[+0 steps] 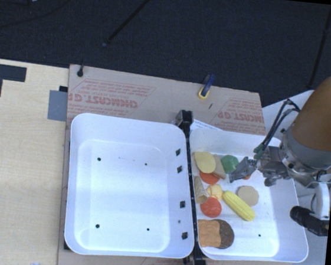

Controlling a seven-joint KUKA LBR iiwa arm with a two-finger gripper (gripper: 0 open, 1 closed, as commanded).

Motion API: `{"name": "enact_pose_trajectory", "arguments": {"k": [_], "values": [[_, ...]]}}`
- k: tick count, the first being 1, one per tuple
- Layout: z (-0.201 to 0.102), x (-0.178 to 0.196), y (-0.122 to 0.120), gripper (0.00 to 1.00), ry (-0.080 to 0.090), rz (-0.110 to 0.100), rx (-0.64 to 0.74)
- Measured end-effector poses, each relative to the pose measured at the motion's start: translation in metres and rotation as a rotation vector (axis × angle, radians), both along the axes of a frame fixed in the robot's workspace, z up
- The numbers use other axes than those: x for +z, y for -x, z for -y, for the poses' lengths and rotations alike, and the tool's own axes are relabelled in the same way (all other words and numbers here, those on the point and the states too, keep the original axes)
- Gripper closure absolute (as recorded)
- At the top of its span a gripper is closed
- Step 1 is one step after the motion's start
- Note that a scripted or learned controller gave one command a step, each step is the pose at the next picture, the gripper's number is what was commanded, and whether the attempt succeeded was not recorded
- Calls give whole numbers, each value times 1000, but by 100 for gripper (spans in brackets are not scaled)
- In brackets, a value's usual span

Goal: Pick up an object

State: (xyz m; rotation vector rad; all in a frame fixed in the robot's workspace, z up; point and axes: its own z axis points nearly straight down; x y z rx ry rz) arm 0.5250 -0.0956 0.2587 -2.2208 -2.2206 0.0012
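Claw: (244, 169) dark two-finger head at the end of the grey arm, low over the upper middle of the right bin; fingers point toward the pile; whether they are parted or closed cannot be told; nothing visible between them
Arm: (317, 131) enters from the right edge; orange band above the wrist; grey wrist body over the right bin's right rim
Green piece: (229, 162) round, just left of the claw tip, touching or nearly so; contact cannot be told
Pale yellow piece: (205, 162) oval, left of the green piece, near the divider
Red-orange piece: (209, 177) partly under the pale yellow piece
Beige disc: (248, 195) below the claw, apart from it
Corn cob: (239, 205) yellow, lying at a slant just below the beige disc
Red tomato: (211, 208) round, left of the corn cob
Brown and orange flat piece: (215, 234) nearest the front rim of the right bin
Right bin: (286, 246) white, shallow; holds all the items, crowded toward its left half
Left bin: (76, 184) white, shallow, beside the right bin; dark clips along the shared edge
Cardboard sheet: (128, 98) brown, printed, under both bins
Counter: (14, 159) pale wood, left of the bins
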Motion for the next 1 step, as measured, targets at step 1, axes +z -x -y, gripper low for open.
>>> {"name": "enact_pose_trajectory", "arguments": {"k": [1], "values": [[-41, -76, 53, 0, -4, -12, -1]]}}
